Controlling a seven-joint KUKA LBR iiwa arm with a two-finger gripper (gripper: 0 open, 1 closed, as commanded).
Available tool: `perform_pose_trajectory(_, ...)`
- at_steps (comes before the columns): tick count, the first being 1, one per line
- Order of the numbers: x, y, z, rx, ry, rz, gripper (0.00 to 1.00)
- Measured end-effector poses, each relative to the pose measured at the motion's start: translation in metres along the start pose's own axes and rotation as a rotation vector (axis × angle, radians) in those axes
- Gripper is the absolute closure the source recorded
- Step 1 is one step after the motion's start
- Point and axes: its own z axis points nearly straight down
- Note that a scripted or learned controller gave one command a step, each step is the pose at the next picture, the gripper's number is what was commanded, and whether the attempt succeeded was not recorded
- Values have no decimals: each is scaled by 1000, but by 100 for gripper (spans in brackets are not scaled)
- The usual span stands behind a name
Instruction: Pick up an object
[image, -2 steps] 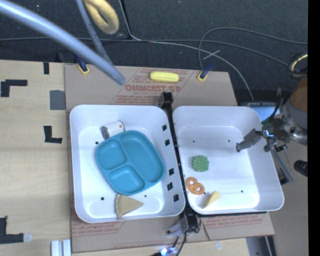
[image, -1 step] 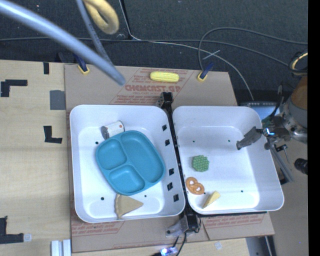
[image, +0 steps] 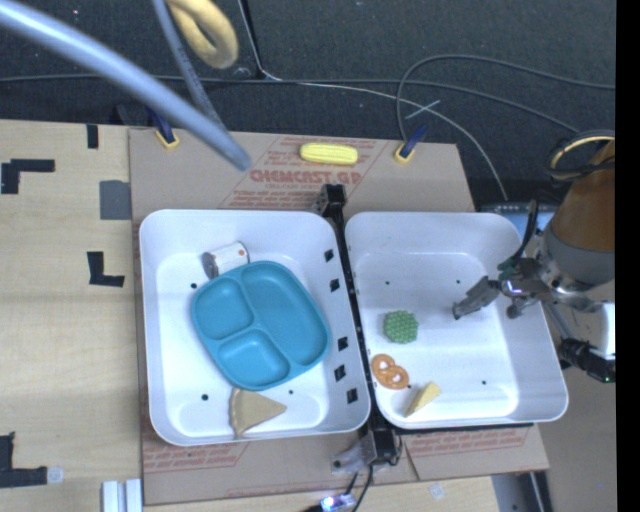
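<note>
In the right white bin (image: 520, 385), the end effector (image: 470, 305) is hovering, grip state untellable, right of the round green waffle (image: 401, 326), seemingly lining up a pick.

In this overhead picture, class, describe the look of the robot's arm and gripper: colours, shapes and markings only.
The arm enters from the right: a rounded grey body with a broad orange band above the wrist. The gripper is dark grey metal, slim and pointed, on a bulkier black-and-silver wrist block.

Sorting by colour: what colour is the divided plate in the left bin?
Light blue plate, seen in the camera view.
</note>
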Motion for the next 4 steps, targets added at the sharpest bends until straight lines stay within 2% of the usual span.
perform_pose_trajectory(2,1,3,86,-7,-4,-1,0)
perform_pose_trajectory(3,0,4,73,-12,-6,0,100)
perform_pose_trajectory(4,-5,1,30,-8,-2,1,100)
